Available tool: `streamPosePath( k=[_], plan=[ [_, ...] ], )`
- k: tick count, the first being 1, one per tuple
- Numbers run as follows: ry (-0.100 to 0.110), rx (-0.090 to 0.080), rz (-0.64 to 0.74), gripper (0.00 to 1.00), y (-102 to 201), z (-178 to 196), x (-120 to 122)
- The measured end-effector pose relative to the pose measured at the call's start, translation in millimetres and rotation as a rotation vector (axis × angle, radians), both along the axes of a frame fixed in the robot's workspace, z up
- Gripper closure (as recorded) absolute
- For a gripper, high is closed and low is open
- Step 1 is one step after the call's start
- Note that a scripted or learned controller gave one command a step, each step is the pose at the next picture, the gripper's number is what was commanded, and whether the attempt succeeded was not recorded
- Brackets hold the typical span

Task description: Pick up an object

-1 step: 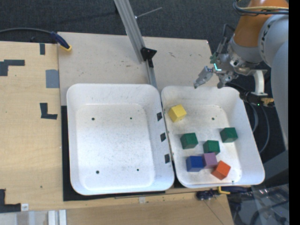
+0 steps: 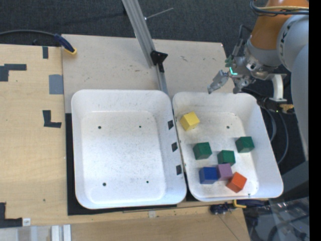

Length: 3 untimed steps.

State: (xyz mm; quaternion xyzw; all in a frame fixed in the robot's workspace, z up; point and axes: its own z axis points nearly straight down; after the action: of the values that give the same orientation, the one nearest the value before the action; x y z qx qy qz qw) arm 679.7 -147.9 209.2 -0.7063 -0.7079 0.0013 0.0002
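The right bin [image 2: 266, 134] holds several small cubes. A yellow cube [image 2: 190, 120] lies alone near its back left. Three green cubes [image 2: 202, 150] [image 2: 226, 157] [image 2: 245, 144] sit across the middle. At the front, a blue cube [image 2: 208, 174], a purple cube [image 2: 224, 170] and an orange cube [image 2: 236, 182] are clustered together. My gripper [image 2: 228, 82] hangs over the back rim of the right bin, up and to the right of the yellow cube. It is open, with nothing between its fingers.
The left bin [image 2: 80, 134] stands beside the right one, and their rims meet in the middle. A slanted metal rail [image 2: 143, 29] runs down to the bins' back junction. Cables [image 2: 273, 104] hang at the right of the bin.
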Motion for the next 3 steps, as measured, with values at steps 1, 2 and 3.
streamPosePath(
  k=[1,2,3],
  plan=[
    [0.006,0.001,0.001,0.00,4.8,-64.7,-1.3],
    [0.012,-0.002,-0.003,0.00,3.1,-115.0,-3.3],
    [0.013,-0.001,-0.001,1.00,3.8,-104.2,-3.3]
  ],
)
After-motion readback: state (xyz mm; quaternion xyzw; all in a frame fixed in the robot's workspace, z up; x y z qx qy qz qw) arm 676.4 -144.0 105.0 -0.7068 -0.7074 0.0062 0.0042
